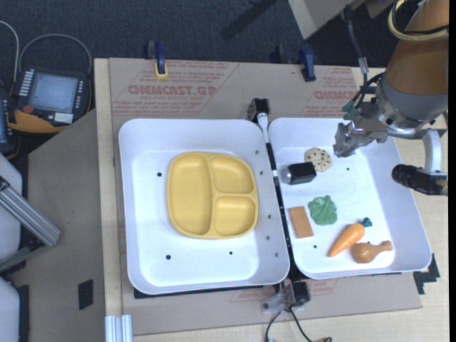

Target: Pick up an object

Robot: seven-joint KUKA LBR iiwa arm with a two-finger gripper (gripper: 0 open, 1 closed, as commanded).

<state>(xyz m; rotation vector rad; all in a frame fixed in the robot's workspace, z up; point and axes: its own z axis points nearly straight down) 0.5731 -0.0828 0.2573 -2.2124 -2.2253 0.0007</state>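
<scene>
Reaching over the right bin, the tool hovers above a cookie; its grip state cannot be told.
"CHEMCAST GP" is printed on the table. Left bin: yellow divided plate. Right bin: cookie, black block, cracker, lettuce, carrot, drumstick.

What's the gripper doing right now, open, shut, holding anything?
Gripper: above the back of the right bin, near the cookie; open or shut cannot be told, and nothing is visibly held.
</scene>
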